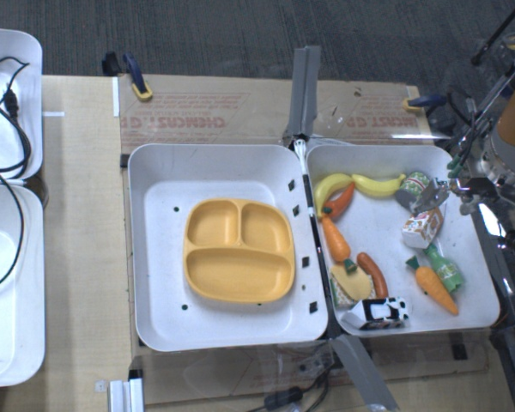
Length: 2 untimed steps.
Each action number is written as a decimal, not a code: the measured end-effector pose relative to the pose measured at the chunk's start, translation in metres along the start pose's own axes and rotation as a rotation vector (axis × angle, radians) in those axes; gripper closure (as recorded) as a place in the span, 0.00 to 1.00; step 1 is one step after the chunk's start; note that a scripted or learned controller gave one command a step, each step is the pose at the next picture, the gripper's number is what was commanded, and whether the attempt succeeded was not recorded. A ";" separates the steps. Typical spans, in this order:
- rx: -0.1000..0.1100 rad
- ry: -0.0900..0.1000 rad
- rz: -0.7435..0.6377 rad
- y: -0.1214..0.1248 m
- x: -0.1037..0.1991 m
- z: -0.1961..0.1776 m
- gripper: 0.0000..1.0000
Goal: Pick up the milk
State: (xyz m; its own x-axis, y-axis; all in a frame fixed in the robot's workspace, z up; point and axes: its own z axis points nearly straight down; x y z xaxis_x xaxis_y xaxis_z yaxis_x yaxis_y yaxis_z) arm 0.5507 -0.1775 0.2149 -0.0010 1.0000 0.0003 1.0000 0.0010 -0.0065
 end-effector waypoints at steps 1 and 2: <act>0.002 0.006 -0.046 0.037 -0.041 0.090 0.00; -0.004 0.012 -0.085 0.046 -0.034 0.125 0.00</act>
State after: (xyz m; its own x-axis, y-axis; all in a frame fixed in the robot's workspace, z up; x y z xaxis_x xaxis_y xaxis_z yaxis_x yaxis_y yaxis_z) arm 0.5960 -0.2117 0.0892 -0.0855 0.9963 0.0127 0.9963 0.0855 -0.0016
